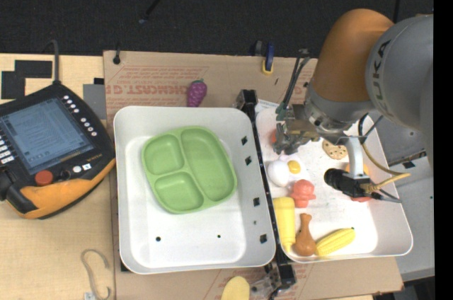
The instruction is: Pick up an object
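My gripper (286, 143) hangs low over the far left part of the right bin (396, 231). Just in front of it lies a white toy fried egg (285, 170) with a yellow yolk. A pink-red toy (303, 192) sits to the egg's front right. Along the bin's front lie a yellow cylinder (284, 218), a brown chicken leg (306, 236) and a yellow corn cob (334, 242). A speckled cookie (334, 148) rests to the right of the gripper. Nothing shows held in the gripper.
The left bin (134, 235) holds a green divided plate (188, 169). A purple toy (197, 92) lies on the cardboard behind it. A teach pendant (49, 143) rests at the far left. A yellow object (236, 288) sits below the bins' front edge.
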Tool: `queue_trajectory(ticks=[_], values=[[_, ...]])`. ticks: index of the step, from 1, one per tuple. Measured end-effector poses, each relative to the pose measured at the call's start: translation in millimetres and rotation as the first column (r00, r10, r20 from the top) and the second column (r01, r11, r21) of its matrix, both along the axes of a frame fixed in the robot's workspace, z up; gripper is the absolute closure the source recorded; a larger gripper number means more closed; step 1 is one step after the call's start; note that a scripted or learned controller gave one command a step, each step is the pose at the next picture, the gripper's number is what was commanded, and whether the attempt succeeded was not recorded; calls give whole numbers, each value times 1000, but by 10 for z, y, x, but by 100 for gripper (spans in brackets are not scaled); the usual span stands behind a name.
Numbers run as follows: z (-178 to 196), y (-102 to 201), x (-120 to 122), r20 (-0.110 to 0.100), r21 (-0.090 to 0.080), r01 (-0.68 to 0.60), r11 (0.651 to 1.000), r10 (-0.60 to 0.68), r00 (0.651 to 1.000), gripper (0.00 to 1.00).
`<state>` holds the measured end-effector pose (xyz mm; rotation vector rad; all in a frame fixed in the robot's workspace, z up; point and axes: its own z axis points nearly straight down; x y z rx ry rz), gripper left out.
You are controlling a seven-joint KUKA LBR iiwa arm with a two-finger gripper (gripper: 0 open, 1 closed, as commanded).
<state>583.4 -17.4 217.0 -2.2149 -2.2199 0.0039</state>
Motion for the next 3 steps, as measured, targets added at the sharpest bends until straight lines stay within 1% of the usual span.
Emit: queue_trajectory(ticks=[1, 2, 3], values=[[-44, 392, -350, -1, -1, 1, 1000, -1, 1000, 100], [7, 614, -559, 0, -1, 1, 1000, -1, 1000, 100], [30, 516, -534, 2, -2, 2, 1000, -2, 1000, 100]])
